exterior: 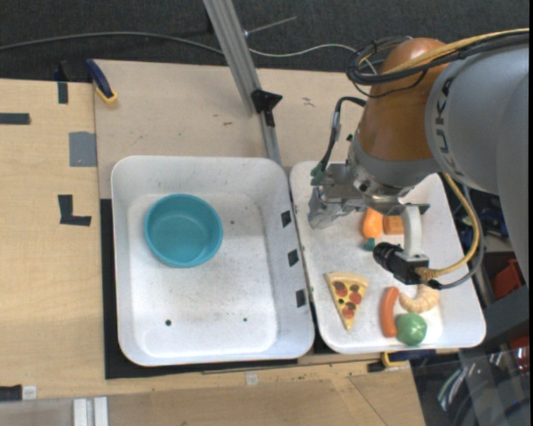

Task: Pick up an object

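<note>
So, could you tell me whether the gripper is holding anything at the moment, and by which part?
It cannot be told. The gripper sits low in the right bin, and no object is visible in it.

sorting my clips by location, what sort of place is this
Likely a robotics lab bench: a KUKA arm over two white bins, toy food such as a pizza slice, and tape markers on the tabletop.

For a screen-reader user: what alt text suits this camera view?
A grey and orange robot arm reaches over the right white bin, which holds a pizza slice toy, an orange piece and other toy foods. The left bin holds a teal bowl.
</note>
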